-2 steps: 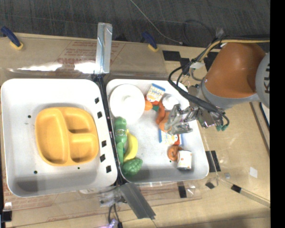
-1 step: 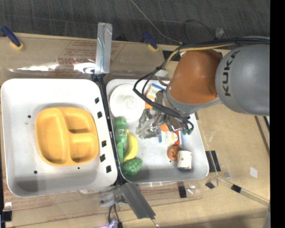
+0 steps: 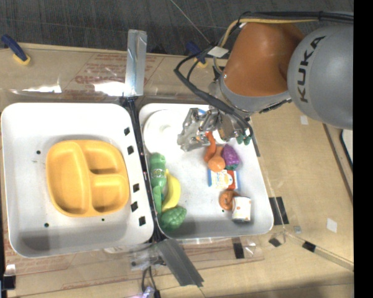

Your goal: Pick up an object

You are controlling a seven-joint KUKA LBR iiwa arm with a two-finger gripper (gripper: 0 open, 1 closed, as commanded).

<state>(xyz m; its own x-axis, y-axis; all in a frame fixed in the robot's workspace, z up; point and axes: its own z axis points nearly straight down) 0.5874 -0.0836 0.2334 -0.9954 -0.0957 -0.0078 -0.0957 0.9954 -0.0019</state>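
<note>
My gripper hangs over the upper middle of the right bin, under the arm's orange band. Just right of its metal fingers lie an orange carrot-like toy and a purple toy. Below them are a small white and blue packet, an orange toy and a white cup. Along the bin's left wall lie a green toy, a yellow banana and a green broccoli-like toy. Nothing shows between the fingers.
The left bin holds a yellow divided tray. A white round plate lies at the right bin's upper left. Black cables loop beside the arm above the bins. A metal strip stands between the bins at the back.
</note>
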